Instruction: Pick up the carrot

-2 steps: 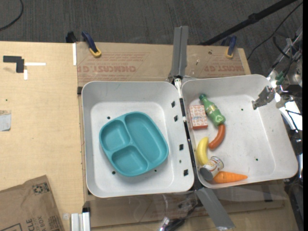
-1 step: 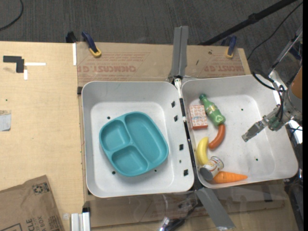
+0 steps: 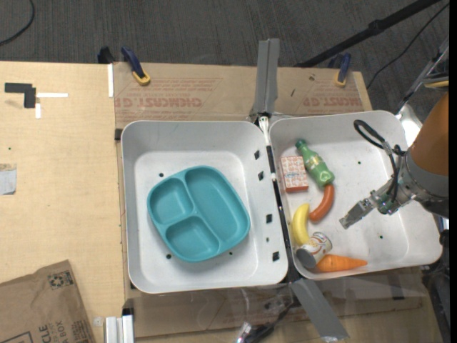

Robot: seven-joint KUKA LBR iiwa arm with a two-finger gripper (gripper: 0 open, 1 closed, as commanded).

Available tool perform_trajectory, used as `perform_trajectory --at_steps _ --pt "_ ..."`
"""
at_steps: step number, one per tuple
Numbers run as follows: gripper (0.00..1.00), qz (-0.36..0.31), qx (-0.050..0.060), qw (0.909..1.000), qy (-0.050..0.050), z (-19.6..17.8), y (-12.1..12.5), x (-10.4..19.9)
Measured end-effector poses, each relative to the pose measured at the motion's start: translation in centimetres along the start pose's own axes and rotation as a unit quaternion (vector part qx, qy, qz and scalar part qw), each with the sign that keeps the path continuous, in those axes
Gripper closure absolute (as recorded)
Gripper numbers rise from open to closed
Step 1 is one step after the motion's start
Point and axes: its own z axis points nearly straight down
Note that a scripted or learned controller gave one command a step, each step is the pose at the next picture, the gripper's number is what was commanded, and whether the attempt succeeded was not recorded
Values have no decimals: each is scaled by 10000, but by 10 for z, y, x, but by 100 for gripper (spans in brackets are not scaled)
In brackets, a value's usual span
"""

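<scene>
The orange carrot lies on its side at the front edge of the right bin, its tip pointing right. Its thick end touches a small silver can. My gripper hangs over the bin's middle, up and to the right of the carrot and apart from it, slanting down to the left from the wrist. Nothing shows in its grasp.
The right bin also holds a yellow banana, a red sausage-shaped piece, a green bottle and a small pink box, all left of the gripper. A teal divided plate lies in the left bin.
</scene>
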Motion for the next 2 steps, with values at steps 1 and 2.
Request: perform_trajectory --at_steps 1,2 --pt "0 -348 -94 9993 -67 101 17 21" --pt "100 -330 -115 9993 -87 91 19 19"
